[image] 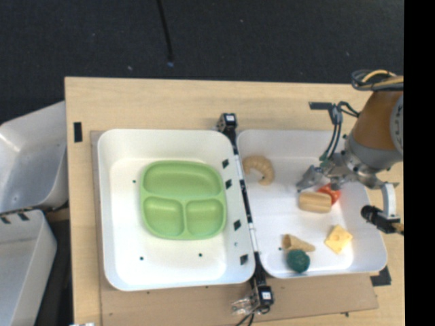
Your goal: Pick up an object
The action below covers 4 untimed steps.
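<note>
Partly cut off at right: arm, with hand [319,176] low in right bin [272,148], finger state impossible to tell. Just beside it, tan block [315,203] against a red piece [329,193]. Also there: croissant [259,169], cheese [338,239], cone [296,243], teal ball [297,261]. Left bin [115,250]: green tray [183,199].

Single fixed camera, mounted above the table [170,104] and looking down at a slant. Both bins lie in frame side by side: left bin [122,263], right bin [285,151]. The view is distant enough to include dark floor beyond the table's far edge. The arm [377,124] enters from the right.
</note>
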Each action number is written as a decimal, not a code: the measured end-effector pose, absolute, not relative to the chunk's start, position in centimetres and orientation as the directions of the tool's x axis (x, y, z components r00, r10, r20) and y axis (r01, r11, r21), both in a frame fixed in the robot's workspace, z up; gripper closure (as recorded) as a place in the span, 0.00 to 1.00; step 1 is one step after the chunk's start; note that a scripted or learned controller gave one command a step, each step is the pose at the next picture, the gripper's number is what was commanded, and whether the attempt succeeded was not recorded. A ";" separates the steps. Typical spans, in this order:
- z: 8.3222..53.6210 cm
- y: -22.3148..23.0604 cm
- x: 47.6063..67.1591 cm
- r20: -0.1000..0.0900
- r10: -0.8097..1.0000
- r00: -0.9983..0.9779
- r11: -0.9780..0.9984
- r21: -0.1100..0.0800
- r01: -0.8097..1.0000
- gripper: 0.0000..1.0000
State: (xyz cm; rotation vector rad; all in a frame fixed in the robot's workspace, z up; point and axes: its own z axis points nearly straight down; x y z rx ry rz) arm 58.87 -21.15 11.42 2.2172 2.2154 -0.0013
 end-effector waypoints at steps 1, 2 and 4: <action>13.1 -21.4 59.1 -0.008 1.000 0.003 -0.003 0.014 1.000 1.00; 19.0 -20.9 58.6 -0.002 1.000 -0.004 0.004 0.006 1.000 1.00; 26.5 -20.8 58.8 -0.002 1.000 -0.003 0.003 0.005 1.000 1.00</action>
